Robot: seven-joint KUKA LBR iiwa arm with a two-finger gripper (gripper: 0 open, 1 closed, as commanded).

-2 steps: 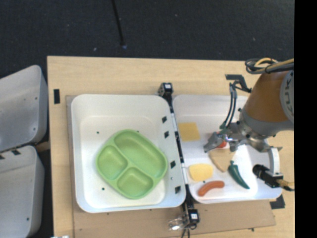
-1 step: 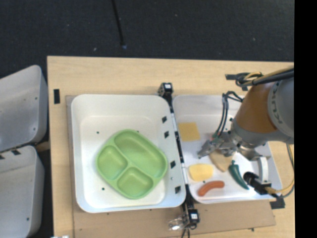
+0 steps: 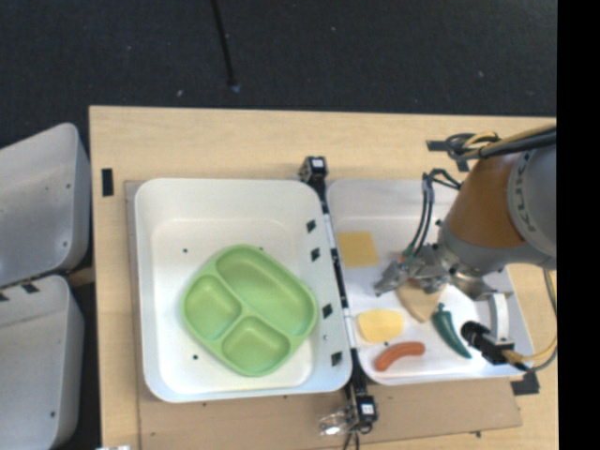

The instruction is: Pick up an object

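The arm (image 3: pixel 497 204) reaches in from the right over the right bin (image 3: pixel 375 195), its orange band sitting above the wrist. The jaws (image 3: pixel 405 279) hang low in the middle of that bin, just above a tan wedge-shaped piece (image 3: pixel 417 303) that lies right beneath the wrist. Whether the jaws are spread or pressed together cannot be told from this angle, and nothing can be seen pinched in them.

Several small toy foods lie in the right bin. A flat yellow square (image 3: pixel 358 247) sits toward the bin's far left side, close to the divider. A rounder yellow piece (image 3: pixel 380 325) rests nearer the front, just beside the tan wedge. A red sausage (image 3: pixel 400 353) lies near the front rim, and a green pepper (image 3: pixel 450 331) lies at a slant to its right.

The left bin (image 3: pixel 169 214) holds a green plate (image 3: pixel 248 309) with three compartments, tilted diagonally. Both bins rest on a light wooden surface (image 3: pixel 234 143).
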